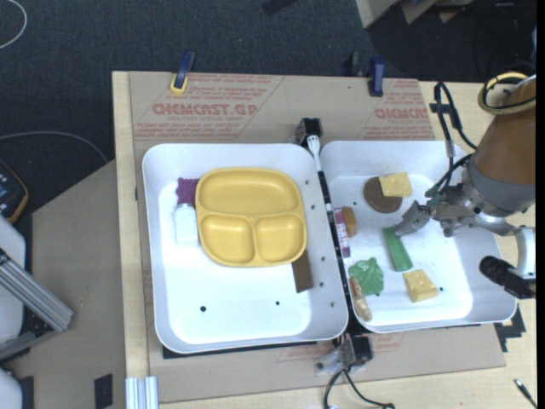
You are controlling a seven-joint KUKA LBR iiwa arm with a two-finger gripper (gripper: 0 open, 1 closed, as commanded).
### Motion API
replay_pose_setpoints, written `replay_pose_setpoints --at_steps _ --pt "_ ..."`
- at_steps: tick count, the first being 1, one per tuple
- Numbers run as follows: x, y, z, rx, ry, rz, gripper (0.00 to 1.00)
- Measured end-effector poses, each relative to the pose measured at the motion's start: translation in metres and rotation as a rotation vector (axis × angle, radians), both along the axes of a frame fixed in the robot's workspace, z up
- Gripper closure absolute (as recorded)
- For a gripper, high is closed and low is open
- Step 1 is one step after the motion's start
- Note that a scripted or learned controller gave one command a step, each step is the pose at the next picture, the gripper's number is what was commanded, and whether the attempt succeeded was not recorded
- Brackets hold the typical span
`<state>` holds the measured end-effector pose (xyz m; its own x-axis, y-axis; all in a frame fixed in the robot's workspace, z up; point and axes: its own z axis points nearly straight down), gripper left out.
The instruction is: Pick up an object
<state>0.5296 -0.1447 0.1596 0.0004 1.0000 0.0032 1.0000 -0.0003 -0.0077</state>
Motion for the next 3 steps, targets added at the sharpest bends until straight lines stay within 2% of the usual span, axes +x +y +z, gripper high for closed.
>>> replay_pose_setpoints --at_steps 1,2,3 --pt "0.001 0.004 -0.064 0.000 0.001 0.001 0.00" --pt "0.001 0.005 -0.076 -0.001 -0.003 0.000 0.00" --pt "0.001 0.004 -0.065 -0.002 -0.006 -0.002 1.00"
